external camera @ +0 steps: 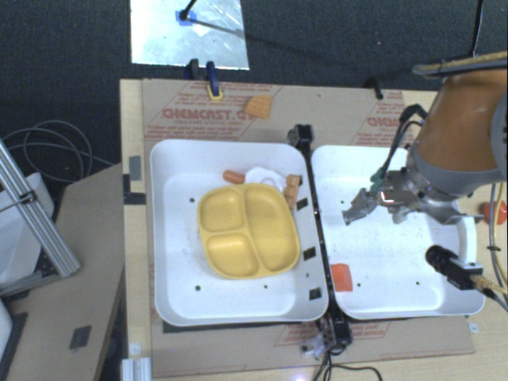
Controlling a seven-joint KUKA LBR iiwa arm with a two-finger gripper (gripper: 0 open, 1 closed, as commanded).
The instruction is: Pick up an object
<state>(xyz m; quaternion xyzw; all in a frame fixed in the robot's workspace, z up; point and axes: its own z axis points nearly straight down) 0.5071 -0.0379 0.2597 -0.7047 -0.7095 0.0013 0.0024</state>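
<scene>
Two shallow white bins are being shown side by side on a cardboard-covered bench (198,105). The left bin (171,213) is being occupied mostly by a yellow divided plate (246,230), lying flat with its three compartments facing up. Just beyond the plate's far edge, a small orange sausage-shaped piece (233,177) is being seen beside a white cup-like object (266,178), and a small tan block (293,187) is resting near the bin's right wall.

In the right bin (397,288), a small orange-red block (340,276) is lying at the near left corner, close to the divider between the bins and well apart from the arm's tool.

The grey arm with its orange band (468,121) is being extended in from the right over the right bin. The gripper (355,210) is being held above the left part of that bin's floor, pointing left. Whether its fingers are spread or closed cannot be told from this angle, and nothing is being seen between them.

On the bench beyond the bins, a tan biscuit-like piece (258,105) is lying on the cardboard, and a blue and yellow clamp (211,78) is being seen at the far edge. A shiny metal sheet (190,22) is lying on the dark floor farther off.
</scene>
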